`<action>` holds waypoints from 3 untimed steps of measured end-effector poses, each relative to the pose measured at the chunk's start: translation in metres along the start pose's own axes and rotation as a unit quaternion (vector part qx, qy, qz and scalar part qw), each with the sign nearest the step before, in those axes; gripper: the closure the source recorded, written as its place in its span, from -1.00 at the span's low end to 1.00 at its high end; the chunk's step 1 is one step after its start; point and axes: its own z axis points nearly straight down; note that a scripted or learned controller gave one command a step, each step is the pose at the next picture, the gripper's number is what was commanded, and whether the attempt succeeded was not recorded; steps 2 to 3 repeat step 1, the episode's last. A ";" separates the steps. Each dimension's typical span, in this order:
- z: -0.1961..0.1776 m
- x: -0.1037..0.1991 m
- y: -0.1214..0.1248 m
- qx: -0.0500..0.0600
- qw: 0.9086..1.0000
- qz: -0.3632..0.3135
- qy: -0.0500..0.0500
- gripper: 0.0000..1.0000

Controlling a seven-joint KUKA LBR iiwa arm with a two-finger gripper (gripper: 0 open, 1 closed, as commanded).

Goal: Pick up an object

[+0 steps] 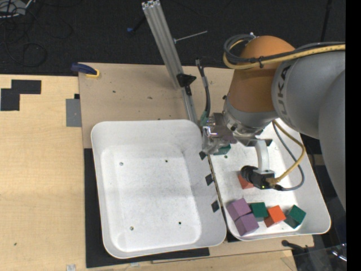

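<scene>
My gripper (217, 144) hangs over the left edge of the right bin (316, 208), close to the divider between the two bins. A small teal-green block (224, 149) shows between its fingertips, and the fingers are shut on it. Loose in the right bin's near end lie two purple blocks (238, 208) (246, 224), a dark green block (259, 210), an orange block (275, 214) and another green block (295, 215). A red-orange block (245, 180) is partly hidden behind a black cable fitting on the arm.
The left bin (113, 145) lies to the gripper's left. An aluminium post (169, 49) slants up from the divider behind the gripper. The grey arm and its orange band (259, 78) cover the right bin's far part. Yellow cables loop over that bin.
</scene>
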 end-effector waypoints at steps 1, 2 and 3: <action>0.003 0.046 -0.002 0.000 1.000 0.000 0.000 1.00; 0.003 0.046 -0.002 0.000 1.000 0.000 0.000 1.00; 0.003 0.046 -0.002 0.000 1.000 0.000 0.000 1.00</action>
